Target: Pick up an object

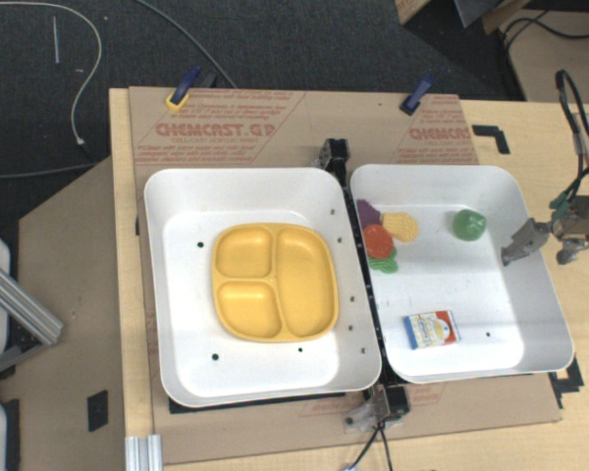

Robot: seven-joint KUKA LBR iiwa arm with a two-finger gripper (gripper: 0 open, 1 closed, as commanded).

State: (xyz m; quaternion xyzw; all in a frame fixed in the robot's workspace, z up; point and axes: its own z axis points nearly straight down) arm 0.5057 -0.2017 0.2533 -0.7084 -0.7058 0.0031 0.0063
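The right bin [530, 332] holds several small items. A green ball [468, 225] lies near its back right. Against its left wall sits a cluster: a yellow corn piece [401, 227], a red tomato-like piece [378, 240], a purple piece [367, 211] and a green piece [384, 263]. A small blue and white box [431, 329] lies flat toward the front. My gripper [540, 254] hangs over the bin's right rim, to the right of the green ball. It is open and nothing sits between its fingers.
The left bin [177, 214] carries a yellow divided plate [275, 282] in its middle. Clamps [336, 152] join the bins at the back and at the front [385, 403]. Cables [575, 116] hang at the right by the arm.
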